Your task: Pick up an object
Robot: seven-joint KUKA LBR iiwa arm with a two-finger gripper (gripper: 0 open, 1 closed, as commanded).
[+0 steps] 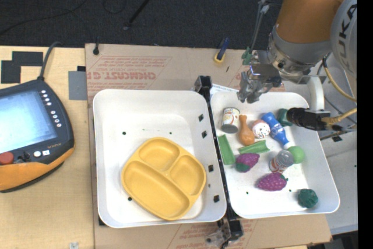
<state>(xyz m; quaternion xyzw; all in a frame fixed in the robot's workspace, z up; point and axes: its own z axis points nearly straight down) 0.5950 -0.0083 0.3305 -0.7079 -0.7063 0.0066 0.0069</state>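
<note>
- Your gripper hangs over the right bin's far edge; you cannot tell its state.
- Nothing is lifted; every toy lies in that bin.

Single fixed camera above bench, looking down at slant, both bins in frame.

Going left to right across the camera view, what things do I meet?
Control tablet → yellow divided plate in the left bin → green stick → purple grapes in the right bin → dark green lump.
</note>
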